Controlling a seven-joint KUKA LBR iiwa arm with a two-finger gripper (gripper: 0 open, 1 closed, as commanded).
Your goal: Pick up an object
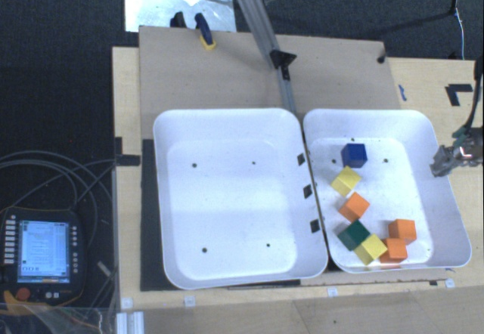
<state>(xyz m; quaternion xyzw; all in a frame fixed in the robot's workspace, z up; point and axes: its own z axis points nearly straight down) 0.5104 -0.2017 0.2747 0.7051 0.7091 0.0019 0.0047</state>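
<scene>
- At the right edge of the frame we see the gripper (454,156), a small grey metallic piece just outside the right bin's (446,196) right rim, at about mid-height of the picture.
- We cannot tell whether the claw is released or clenched; nothing shows in its grasp.
- The cubes lie in the right bin, all with matte faces and crisp corners: a blue cube (354,154) near the upper middle, a yellow cube (345,180) just below it, and an orange cube (354,206) below that.
- Toward the bin's lower right corner sits a tight cluster: a dark green cube (353,235) touching a second yellow cube (371,248), with two orange cubes (398,239) just beside them on the right.
- Both bins are shallow, smooth white plastic with rounded corners and small dark dots on their floors; the left bin (174,196) sits rim to rim with the right one.
- The bins rest on a tan board (333,68).
- Open floor lies along the right bin's right side and upper strip; the cluster crowds its lower wall.
- A handheld screen unit (39,253) with cables sits at the lower left of the frame.
</scene>
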